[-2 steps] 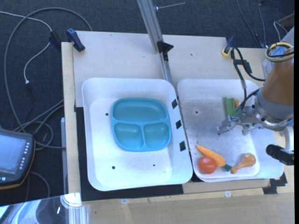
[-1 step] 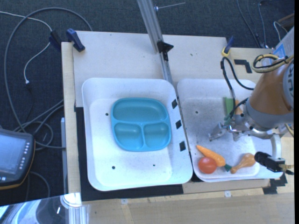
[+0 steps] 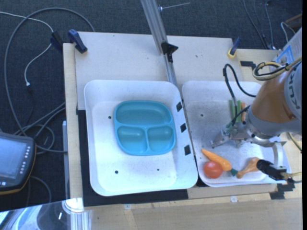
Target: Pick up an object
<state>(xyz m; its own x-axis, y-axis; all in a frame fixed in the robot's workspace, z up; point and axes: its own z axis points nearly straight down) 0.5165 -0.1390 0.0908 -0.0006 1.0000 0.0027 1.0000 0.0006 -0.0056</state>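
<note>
Two bins face us: a blue tray left, a carrot and tomato at the right one's near edge. Our gripper hovers just beyond them. We cannot tell its state.

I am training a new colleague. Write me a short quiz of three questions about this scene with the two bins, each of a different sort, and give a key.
1. True or false: the blue divided plate lies in the left bin.
2. Multiple choice: which thing lies right beside the red tomato? A) the carrot B) the blue divided plate C) the blue clamp
3. Fill in: the arm's gripper is over the ___ bin.

Key:
1. True.
2. A. The carrot lies just above the tomato, near the front edge of the right bin.
3. Right.
</note>
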